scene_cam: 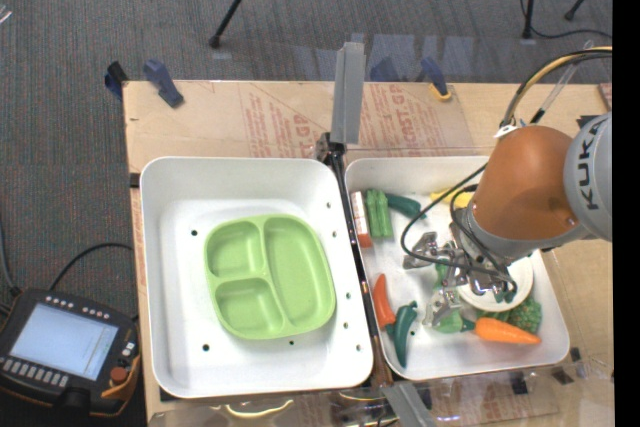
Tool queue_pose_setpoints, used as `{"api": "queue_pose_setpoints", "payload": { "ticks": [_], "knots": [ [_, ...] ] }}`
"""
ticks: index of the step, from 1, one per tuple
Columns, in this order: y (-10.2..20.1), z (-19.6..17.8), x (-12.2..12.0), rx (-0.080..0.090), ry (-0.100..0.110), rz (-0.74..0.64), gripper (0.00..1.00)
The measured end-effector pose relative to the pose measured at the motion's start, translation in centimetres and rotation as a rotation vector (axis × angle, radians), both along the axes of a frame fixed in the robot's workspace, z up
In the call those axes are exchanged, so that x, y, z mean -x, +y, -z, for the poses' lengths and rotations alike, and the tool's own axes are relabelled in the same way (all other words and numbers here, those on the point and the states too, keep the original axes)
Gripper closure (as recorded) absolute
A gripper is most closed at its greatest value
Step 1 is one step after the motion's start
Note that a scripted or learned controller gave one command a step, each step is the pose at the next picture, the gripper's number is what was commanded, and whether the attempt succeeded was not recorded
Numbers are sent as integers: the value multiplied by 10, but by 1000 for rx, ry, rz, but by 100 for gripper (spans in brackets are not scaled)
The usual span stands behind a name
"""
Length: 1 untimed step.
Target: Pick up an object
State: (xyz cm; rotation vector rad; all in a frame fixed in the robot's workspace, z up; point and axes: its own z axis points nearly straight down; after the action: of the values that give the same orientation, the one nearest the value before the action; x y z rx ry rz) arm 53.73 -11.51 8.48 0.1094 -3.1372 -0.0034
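My gripper [447, 303] hangs low in the right bin [400, 173], below the orange band of the arm [525, 185]. Its metal parts sit just above and left of an orange carrot [505, 331] with a green top. A dark green broccoli-like piece [527, 315] lies beside the carrot. A teal pepper [402, 330] and a small red-orange chili [384, 300] lie to the gripper's left. At the far end of the bin lie light green stalks [377, 213] and a dark green pod [404, 205]. Nothing shows clearly between the fingers.
The left bin [165, 245] holds a light green divided plate [268, 275]. A narrow red-and-white packet [360, 218] lies along the right bin's left wall. A white round object [500, 293] sits under the wrist. A teach pendant [65, 345] rests off the bench at the lower left.
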Motion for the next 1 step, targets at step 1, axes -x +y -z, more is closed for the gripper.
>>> {"api": "queue_pose_setpoints", "payload": {
  "ticks": [1],
  "knots": [
    [5, -1, -70, 0, -2, 15, 0]
  ]
}}
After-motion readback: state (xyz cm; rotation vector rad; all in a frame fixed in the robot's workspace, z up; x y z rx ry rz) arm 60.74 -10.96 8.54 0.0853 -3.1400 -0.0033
